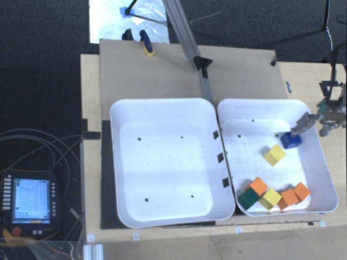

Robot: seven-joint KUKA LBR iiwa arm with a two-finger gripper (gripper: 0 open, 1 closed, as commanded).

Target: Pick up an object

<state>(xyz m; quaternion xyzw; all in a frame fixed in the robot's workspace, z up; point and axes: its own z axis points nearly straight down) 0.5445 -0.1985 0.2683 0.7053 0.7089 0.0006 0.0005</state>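
Blue block (pixel 291 140) is the likely target: it sits in the right bin (pixel 317 161), upper right part of the floor, apart from the other blocks. The gripper (pixel 300 126) comes in from the right edge and hangs right at the block's upper side, one grey finger slanting down onto or just beside it. Can't tell from this angle how wide the fingers are spread or whether anything is between them, so I wouldn't call it a hold.

Handling guess: small painted cube, looks rigid and light, flat faces, probably wood or plastic. Not fragile. The smooth paint could slip a bit if pinched near an edge. Best take: two opposite side faces, centred, fingers square to them. It sits slightly rotated against the bin walls, so the wrist would need to match.

Other options if this one fails: yellow block (pixel 275 155) just below-left, standing alone, easy access. The cluster at the bin's near edge, orange (pixel 259 186), green (pixel 248 199), yellow (pixel 269 198) and two more orange (pixel 295 194), is packed touching, with poor finger clearance.

Left bin (pixel 162 112) isn't involved.
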